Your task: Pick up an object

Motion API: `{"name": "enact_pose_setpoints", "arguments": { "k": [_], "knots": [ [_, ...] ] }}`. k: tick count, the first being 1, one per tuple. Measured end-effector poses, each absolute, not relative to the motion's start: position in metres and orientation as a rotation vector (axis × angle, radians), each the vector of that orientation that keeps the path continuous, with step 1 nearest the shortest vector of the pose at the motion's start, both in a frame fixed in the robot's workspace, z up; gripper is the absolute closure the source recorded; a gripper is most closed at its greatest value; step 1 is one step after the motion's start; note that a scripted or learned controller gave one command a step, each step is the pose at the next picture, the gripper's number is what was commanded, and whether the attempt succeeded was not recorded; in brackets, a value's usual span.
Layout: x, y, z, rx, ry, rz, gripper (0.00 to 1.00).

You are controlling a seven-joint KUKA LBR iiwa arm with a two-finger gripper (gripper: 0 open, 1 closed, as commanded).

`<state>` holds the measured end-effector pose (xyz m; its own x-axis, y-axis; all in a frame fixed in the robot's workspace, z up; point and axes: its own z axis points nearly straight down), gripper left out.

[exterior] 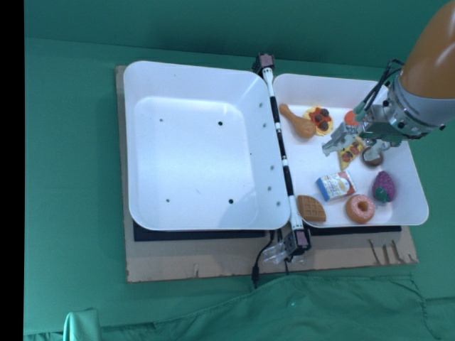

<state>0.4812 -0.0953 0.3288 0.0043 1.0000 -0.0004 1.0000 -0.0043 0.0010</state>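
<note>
Green cloth surrounds both bins (142, 84); carton (335, 186) label is unreadable.

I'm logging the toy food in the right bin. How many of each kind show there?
Drumstick: 1
Tart: 1
Pizza slice: 1
Carton: 1
Waffle: 1
Doughnut: 1
Purple fruit: 1
Partly hidden pieces by the pincer: 2
Total: 9

One fixed camera above my bench (213, 268), looking down aslant, both bins in frame, my arm (426, 84) entering from three o'clock
</note>
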Motion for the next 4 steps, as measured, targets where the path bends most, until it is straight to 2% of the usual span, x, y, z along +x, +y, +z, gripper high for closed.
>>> {"name": "enact_pose_setpoints", "arguments": {
  "k": [1,3,4],
  "knots": [
    [0.481,-0.095,0.329,2.225,2.216,0.001,0.0],
    [0.487,-0.096,0.23,2.23,2.219,-0.006,0.0],
    [0.491,-0.102,0.188,2.217,2.195,0.008,0.0]
  ]
}}
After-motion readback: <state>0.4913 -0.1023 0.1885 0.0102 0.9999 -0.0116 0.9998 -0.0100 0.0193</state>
